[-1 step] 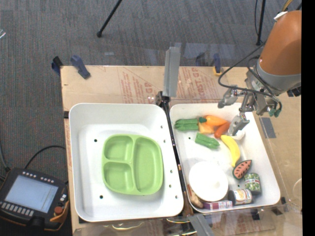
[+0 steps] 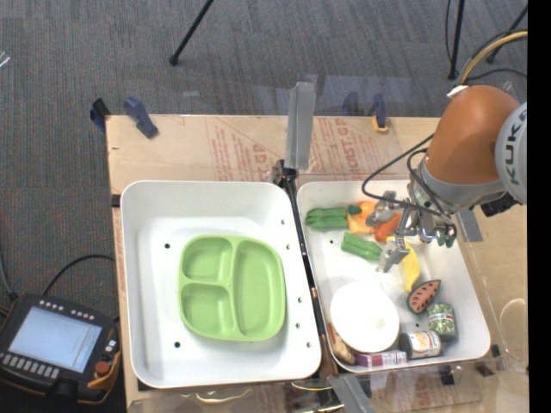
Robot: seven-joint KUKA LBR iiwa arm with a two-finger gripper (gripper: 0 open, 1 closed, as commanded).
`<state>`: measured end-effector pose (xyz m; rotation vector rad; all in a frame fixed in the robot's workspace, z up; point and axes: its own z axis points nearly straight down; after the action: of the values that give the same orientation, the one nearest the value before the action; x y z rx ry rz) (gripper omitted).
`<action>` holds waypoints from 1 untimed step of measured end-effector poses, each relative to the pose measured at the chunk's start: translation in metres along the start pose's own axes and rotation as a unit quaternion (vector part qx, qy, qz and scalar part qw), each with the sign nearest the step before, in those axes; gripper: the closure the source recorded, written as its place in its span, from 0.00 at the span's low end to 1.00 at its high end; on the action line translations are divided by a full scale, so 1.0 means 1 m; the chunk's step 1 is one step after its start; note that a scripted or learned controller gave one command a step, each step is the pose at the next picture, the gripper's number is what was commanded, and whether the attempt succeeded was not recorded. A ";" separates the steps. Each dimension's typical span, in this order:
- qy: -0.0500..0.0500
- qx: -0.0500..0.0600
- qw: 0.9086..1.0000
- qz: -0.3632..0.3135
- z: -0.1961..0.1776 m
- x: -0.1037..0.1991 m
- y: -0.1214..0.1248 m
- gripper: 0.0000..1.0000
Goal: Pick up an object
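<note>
- We see two white bins side by side on a bench: the left bin (image 2: 146, 231) and the right bin (image 2: 469, 304).
- In the left bin lies a green divided plate (image 2: 232, 287), near its middle, with three compartments.
- The arm (image 2: 472, 140) comes in from 3 o'clock, its orange band over the right bin's upper right part.
- The gripper (image 2: 394, 249) hangs over the upper middle of the right bin; we cannot tell whether its jaws are spread or pressed together, and we see nothing clearly between them.
- At 9 o'clock from the gripper, just beside it, lies a small green piece (image 2: 360, 247).
- At 10 o'clock from the gripper lies a longer green vegetable (image 2: 325, 218), near the bin's upper left corner.
- An orange object (image 2: 368, 214) sits at 11 o'clock from the gripper, partly hidden by it.
- A yellow piece (image 2: 411, 268) lies at 4 o'clock from the gripper, close by.
- A watermelon slice (image 2: 423, 296) lies at 5 o'clock, beyond the yellow piece.
- A white round lid or bowl (image 2: 365, 317) sits at 7 o'clock from the gripper, low in the bin.
- Along the bin's lower right we see a green-topped jar (image 2: 442, 319) and a small can (image 2: 421, 343).
</note>
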<state>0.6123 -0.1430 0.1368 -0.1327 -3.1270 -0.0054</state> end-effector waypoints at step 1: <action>-0.005 0.000 0.997 0.071 0.051 0.036 -0.051 0.00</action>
<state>0.5716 -0.1905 0.0857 -0.3565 -3.1185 -0.0024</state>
